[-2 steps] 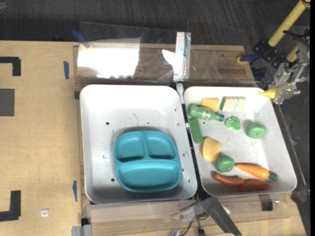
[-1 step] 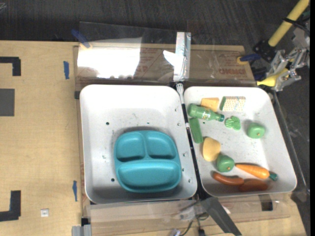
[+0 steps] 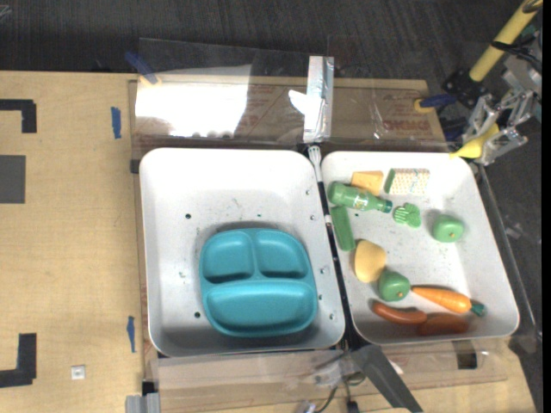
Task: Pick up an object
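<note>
The right white bin (image 3: pixel 495 256) holds several toy foods. A green bottle (image 3: pixel 357 199) lies near its back left, beside an orange block (image 3: pixel 368 181) and a pale ridged block (image 3: pixel 406 181). A small green round piece (image 3: pixel 408 215) and a green apple (image 3: pixel 447 229) lie further right. A green stick (image 3: pixel 343 227) rests along the left wall. Toward the front lie a yellow pear-like piece (image 3: pixel 369 260), a green ball (image 3: pixel 394 286), a carrot (image 3: pixel 442 298) and a red sausage (image 3: pixel 422 317).
The left white bin (image 3: pixel 172 196) carries a teal divided plate (image 3: pixel 256 280). A clear plastic sheet (image 3: pixel 232 101) stands behind the bins. Yellow-and-metal clutter (image 3: pixel 495 119) sits past the right bin's back right corner. Cardboard bench (image 3: pixel 60 231) extends left.
</note>
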`<state>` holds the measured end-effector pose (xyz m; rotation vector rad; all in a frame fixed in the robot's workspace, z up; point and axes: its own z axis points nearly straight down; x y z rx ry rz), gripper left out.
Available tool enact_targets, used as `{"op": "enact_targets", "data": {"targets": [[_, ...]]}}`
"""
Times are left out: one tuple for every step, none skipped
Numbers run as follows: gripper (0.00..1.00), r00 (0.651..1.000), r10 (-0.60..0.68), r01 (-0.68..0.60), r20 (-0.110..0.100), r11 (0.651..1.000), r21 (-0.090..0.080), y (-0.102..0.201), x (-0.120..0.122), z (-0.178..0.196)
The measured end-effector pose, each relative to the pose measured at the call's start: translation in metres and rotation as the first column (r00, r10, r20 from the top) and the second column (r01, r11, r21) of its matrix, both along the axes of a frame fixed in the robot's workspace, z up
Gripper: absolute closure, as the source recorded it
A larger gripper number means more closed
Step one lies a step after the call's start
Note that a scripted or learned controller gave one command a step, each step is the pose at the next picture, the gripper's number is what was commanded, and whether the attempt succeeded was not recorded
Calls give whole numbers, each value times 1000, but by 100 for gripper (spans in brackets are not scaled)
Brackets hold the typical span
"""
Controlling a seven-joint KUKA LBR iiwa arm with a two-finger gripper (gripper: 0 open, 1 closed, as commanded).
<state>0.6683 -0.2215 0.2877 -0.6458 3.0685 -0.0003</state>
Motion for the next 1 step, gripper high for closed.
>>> {"op": "enact_targets", "data": {"targets": [[100,990,137,-137,6,991,-3,0,1,19]]}}
